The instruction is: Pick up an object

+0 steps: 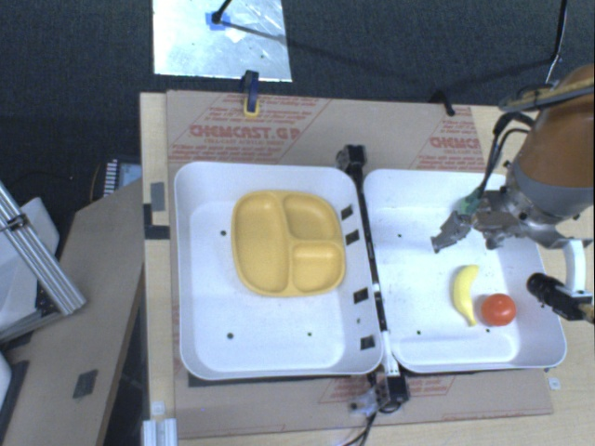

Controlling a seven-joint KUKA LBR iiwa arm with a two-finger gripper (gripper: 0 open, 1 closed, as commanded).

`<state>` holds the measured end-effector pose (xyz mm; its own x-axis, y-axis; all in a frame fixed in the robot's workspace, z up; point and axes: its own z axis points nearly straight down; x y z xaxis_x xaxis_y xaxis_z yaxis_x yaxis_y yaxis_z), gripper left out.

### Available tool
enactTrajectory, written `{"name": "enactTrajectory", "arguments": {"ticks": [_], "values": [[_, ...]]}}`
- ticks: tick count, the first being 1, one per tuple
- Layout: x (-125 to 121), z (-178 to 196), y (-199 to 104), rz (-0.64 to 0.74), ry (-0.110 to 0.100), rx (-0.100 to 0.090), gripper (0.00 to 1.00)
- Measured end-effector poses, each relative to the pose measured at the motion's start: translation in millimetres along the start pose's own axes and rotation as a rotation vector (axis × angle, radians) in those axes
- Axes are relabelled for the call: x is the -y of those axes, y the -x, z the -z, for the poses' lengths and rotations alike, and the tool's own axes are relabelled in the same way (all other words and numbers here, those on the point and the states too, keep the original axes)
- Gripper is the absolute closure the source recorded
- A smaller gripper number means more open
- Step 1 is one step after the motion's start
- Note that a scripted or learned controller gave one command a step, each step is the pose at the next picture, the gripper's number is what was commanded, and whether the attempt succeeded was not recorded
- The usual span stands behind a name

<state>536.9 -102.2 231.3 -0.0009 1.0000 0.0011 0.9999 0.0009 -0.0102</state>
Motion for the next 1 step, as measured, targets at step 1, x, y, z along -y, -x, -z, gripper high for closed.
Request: {"name": "enactTrajectory", "arguments": {"ticks": [1], "values": [[-2.3,5.8,-0.2,0.002,0.011,0.001,0.0]]}}
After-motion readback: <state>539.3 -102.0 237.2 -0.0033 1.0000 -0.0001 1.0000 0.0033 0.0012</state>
